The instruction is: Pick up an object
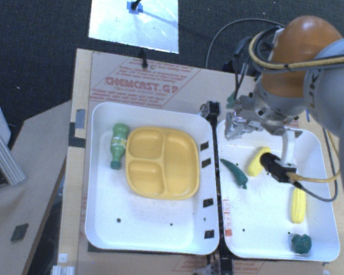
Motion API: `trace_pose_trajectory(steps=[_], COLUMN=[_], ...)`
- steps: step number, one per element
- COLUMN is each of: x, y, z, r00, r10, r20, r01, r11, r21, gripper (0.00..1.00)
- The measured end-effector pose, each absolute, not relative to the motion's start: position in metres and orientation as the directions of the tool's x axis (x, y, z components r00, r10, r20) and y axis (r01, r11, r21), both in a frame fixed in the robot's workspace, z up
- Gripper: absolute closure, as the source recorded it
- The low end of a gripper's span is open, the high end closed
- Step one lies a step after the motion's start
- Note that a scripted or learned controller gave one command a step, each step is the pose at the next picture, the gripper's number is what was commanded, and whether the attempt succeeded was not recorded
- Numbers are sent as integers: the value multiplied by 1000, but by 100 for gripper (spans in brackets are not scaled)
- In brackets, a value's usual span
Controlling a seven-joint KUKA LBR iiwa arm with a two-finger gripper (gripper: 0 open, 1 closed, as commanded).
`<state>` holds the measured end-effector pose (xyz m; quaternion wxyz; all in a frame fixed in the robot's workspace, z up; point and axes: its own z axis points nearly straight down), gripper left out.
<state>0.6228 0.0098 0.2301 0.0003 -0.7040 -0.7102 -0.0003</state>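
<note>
Over the right bin's [328, 184] far left corner the gripper [238, 128] hovers, its spread not readable and nothing seen held, so the approach seems in hand: next, descend squarely onto the near banana [257, 161] or the pepper [235, 172].

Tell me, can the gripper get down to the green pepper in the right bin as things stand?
Probably yes. The green pepper lies alone on the bin floor, apart from its neighbours, and the gripper hangs just above and behind it.
</note>
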Motion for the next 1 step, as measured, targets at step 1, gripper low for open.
trace_pose_trajectory(steps=[1], x=[609], y=[68], z=[226], r00=[-9], r10=[1000], r20=[1], r01=[1000], r11=[9], r21=[0], gripper=[100])
